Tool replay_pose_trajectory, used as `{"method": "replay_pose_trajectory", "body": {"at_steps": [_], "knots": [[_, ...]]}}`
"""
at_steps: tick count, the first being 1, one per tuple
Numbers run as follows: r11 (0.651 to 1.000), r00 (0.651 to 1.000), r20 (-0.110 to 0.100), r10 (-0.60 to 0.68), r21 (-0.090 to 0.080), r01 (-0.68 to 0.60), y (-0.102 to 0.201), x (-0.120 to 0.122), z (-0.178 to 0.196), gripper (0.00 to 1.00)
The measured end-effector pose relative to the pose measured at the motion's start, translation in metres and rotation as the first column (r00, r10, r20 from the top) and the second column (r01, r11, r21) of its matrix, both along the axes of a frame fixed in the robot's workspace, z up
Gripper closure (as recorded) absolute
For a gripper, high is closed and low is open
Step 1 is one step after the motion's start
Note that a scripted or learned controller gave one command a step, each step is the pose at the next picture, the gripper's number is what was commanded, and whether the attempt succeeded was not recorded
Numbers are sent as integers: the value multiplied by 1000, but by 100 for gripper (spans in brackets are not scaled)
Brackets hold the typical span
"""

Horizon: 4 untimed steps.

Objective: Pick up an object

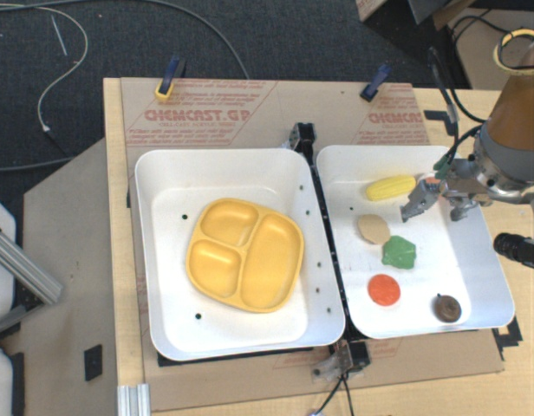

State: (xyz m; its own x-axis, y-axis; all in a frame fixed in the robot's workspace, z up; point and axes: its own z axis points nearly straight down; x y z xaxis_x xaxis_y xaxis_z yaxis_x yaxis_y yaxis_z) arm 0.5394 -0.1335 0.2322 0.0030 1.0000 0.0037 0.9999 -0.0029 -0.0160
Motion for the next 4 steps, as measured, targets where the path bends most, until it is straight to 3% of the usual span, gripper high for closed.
{"method": "replay_pose_trajectory", "body": {"at_steps": [1, 4], "knots": [[1000, 1000, 14, 3, -2, -3, 0, 3, 7, 0], [1000, 1000, 10, 3, -1, -3, 5, 10, -147, 0]]}}
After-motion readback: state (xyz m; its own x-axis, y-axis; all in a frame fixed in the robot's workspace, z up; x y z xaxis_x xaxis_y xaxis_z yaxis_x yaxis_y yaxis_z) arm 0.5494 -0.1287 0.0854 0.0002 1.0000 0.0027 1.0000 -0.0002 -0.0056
